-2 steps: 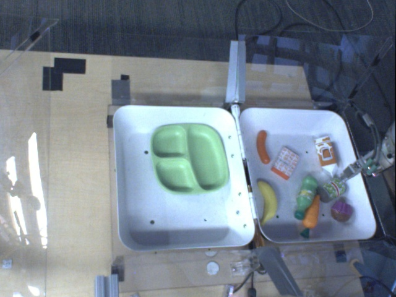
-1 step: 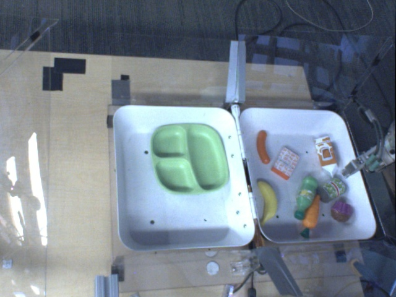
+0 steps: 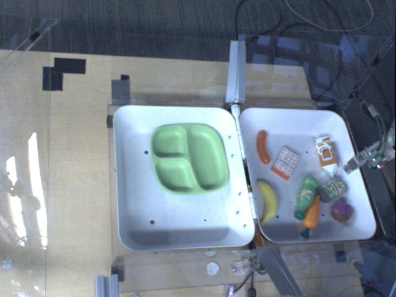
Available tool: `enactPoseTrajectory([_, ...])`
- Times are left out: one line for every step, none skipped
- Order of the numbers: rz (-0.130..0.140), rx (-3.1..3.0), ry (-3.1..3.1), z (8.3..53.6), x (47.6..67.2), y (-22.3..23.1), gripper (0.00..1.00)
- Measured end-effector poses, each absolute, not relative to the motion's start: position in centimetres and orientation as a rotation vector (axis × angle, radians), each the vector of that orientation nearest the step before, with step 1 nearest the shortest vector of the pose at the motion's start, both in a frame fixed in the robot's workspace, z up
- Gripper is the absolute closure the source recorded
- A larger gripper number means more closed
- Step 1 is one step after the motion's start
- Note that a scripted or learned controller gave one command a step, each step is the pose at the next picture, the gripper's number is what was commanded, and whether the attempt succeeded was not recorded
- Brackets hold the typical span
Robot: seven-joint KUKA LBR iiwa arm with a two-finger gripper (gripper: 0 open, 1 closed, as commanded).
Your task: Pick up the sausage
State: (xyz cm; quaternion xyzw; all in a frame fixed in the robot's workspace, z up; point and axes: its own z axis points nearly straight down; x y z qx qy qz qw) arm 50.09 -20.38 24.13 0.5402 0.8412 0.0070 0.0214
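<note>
The sausage (image 3: 263, 147) is lying in the right bin (image 3: 291, 117), close to that bin's left wall and toward its far edge, with bare white floor around it. It is a smooth, orange-red cylinder with rounded ends, and its long axis is running roughly from the far edge toward the near edge of the table (image 3: 74, 166), tilted only slightly.

The claw (image 3: 362, 161) is hanging at the right rim of that same bin, so the sausage is sitting well apart from it, across the bin toward the left and a little farther back. Whether the claw is released or clenched I cannot tell; it is too small and blurred at the rim, and nothing is visibly caught in it.

Between the two are lying a flat patterned card-like box (image 3: 285, 163) just beside the sausage and a small orange-and-white carton (image 3: 325, 151) nearer the claw. A curved yellow banana (image 3: 267, 200) is resting nearer the table's front edge, below the sausage. A green bottle (image 3: 305, 195) and a carrot (image 3: 311, 214) are crowding the bin's near right part.

The left bin (image 3: 133, 184) is holding a glossy green compartment tray (image 3: 189, 158).
</note>
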Motion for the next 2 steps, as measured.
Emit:
enactPoseTrajectory([0.005,1.863,2.522,20.9,56.1,-16.4,1.00])
enactPoseTrajectory([0.006,1.982,2.432,20.4,61.9,-5.6,1.00])
